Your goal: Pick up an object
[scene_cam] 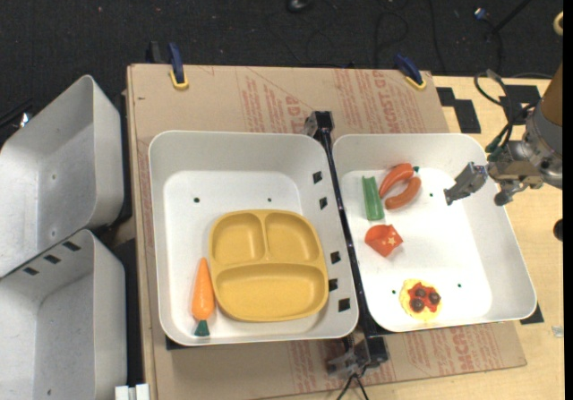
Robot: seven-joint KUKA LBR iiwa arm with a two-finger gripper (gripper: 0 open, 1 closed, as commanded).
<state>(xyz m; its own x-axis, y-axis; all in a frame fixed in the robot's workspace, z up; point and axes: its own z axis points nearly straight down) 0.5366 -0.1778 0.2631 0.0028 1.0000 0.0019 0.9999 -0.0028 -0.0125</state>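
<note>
The right bin (501,255) holds a curved orange-red piece (400,185), a green stick (372,197), a red chunk (384,240) and a yellow disc with dark berries (421,297). My gripper (485,188) hangs over the right bin's upper right part, to the right of the orange-red piece and apart from it. Its two dark fingers (465,182) stand apart, open, with nothing between them. In the left bin (179,165) lie a yellow divided plate (269,264) and an orange carrot (203,293).
The two bins sit side by side on a brown board (260,94) with a black divider (338,210) between them. Two grey-white containers (54,210) stand to the left of the board. Cables lie on the dark floor behind.
</note>
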